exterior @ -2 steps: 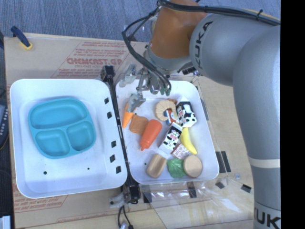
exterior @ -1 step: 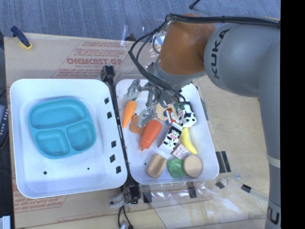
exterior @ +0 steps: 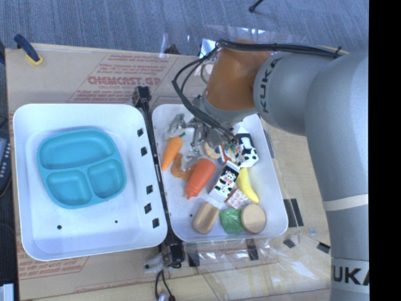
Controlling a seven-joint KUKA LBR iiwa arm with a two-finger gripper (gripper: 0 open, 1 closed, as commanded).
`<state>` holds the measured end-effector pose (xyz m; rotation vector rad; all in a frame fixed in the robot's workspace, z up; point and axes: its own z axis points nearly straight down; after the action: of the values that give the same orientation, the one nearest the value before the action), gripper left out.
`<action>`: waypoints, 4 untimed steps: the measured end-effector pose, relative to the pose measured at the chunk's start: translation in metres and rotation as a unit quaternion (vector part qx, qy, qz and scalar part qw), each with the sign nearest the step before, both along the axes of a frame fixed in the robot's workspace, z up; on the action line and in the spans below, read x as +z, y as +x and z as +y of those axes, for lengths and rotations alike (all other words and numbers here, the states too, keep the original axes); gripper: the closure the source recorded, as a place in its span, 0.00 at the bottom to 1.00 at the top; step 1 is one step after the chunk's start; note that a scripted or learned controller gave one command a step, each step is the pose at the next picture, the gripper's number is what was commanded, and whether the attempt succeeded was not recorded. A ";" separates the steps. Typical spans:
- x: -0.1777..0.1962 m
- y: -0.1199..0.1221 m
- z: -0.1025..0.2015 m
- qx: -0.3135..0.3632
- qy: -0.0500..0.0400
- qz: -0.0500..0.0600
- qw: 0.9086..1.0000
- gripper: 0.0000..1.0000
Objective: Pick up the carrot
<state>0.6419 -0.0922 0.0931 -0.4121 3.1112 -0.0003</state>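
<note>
Orange is what I look for first, and I find two pieces of it in the right bin (exterior: pixel 274 200): a slim carrot (exterior: pixel 170 153) lying close to that bin's left wall, and a fatter, redder carrot (exterior: pixel 200 176) just beside it toward the bin's middle, tip pointing at the near edge. The gripper (exterior: pixel 199 138) hangs over the bin's far half, between the two and a little beyond them, its metal fingers (exterior: pixel 195 144) blurred against the clutter. Whether the claw is spread or closed I cannot tell from this view. Nothing orange sits plainly between the fingers, so I judge the carrot is not yet held and I am in the approach step.

Crowding is the trouble. A cow-patterned block (exterior: pixel 225 181), a banana (exterior: pixel 247 185), a green vegetable (exterior: pixel 230 220) and two tan pieces (exterior: pixel 205 217) fill the near right of the bin. The left bin (exterior: pixel 25 187) carries a blue tray (exterior: pixel 80 167).

Next I would want the claw centred over one carrot's middle, turned across its length, then lowered straight down clear of the wall and neighbours before closing.
</note>
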 end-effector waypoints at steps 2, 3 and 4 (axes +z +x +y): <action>0.104 -0.086 0.049 -0.006 0.000 -0.003 1.000 1.00; 0.107 -0.114 0.110 -0.091 0.001 0.002 0.996 1.00; 0.098 -0.153 0.116 -0.266 0.000 0.004 0.964 1.00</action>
<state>0.4888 0.0236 0.1907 0.4299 3.1164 -0.0016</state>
